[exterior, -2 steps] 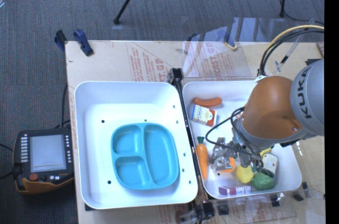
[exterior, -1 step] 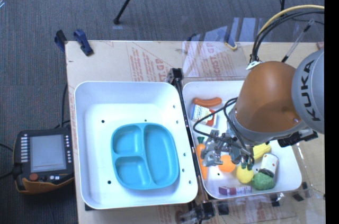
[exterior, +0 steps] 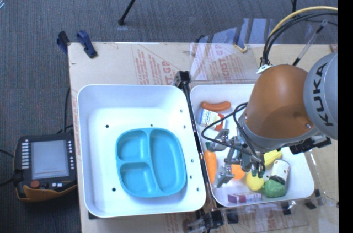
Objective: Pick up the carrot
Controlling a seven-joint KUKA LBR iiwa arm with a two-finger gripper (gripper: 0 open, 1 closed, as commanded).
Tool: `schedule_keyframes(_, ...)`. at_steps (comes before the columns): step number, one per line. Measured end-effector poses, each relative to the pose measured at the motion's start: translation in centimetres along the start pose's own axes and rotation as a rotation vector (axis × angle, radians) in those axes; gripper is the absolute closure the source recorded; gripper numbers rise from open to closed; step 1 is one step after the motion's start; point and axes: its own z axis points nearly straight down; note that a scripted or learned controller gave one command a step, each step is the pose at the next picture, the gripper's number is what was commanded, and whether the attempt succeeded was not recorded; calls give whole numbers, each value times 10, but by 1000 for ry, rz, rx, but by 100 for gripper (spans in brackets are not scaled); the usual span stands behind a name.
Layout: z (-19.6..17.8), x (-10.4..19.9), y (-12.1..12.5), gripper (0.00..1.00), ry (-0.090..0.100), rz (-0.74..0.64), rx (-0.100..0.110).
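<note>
The desk carries two shallow white bins side by side. The left bin holds a blue divided plate, lying flat near its middle. The right bin is crowded, and the grey arm with its orange band reaches down into it from the right. The pincer hangs low over the left part of this bin, its two metal tips slightly apart with nothing seen between them. The carrot lies just left of the pincer, close against the bin's left wall, its length running roughly along that wall; whether a tip touches it cannot be told. Farther back in the bin lies a red sausage, and near the front sit a yellow piece, a green lump and a small flat box. A handheld control pad rests on the floor to the left of the desk.
</note>
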Motion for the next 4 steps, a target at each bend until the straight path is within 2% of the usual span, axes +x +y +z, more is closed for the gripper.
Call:
schedule_keyframes(1,0,0,0,0,0,0,0)
schedule_keyframes(2,71,-10,-71,0,5,262,0)
schedule_keyframes(3,101,-17,-78,0,6,524,0)
schedule_keyframes(4,93,-16,-77,100,10,521,1)
